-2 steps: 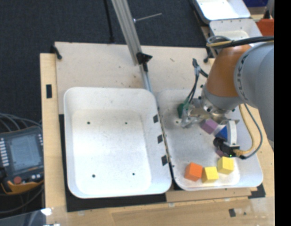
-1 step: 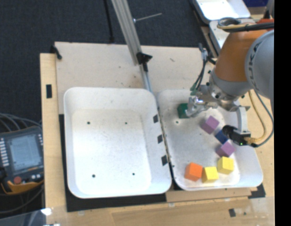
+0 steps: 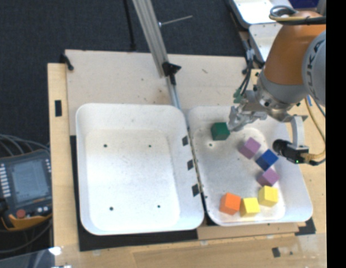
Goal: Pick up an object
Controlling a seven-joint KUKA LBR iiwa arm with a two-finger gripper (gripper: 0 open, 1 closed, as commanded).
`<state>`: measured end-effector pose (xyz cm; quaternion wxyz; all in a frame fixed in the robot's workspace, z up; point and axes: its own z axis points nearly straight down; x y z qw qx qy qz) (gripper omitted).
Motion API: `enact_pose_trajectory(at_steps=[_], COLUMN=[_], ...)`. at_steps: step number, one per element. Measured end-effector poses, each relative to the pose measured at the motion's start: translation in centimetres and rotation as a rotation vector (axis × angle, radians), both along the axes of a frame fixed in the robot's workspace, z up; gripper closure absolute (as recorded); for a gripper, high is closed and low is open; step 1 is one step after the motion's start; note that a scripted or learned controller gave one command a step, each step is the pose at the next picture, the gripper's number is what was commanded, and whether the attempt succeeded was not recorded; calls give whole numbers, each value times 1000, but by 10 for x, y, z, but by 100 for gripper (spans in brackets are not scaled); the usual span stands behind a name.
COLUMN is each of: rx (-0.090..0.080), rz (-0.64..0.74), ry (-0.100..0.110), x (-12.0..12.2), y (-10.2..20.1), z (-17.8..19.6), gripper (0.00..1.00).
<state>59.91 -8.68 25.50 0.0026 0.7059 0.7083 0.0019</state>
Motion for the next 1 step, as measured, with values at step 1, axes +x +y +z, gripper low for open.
enact_pose_trajectory(at_steps=[1], rx=[1], rz=[2], ry=[7], x=[3], y=[45], z=[-10], gripper=[100])
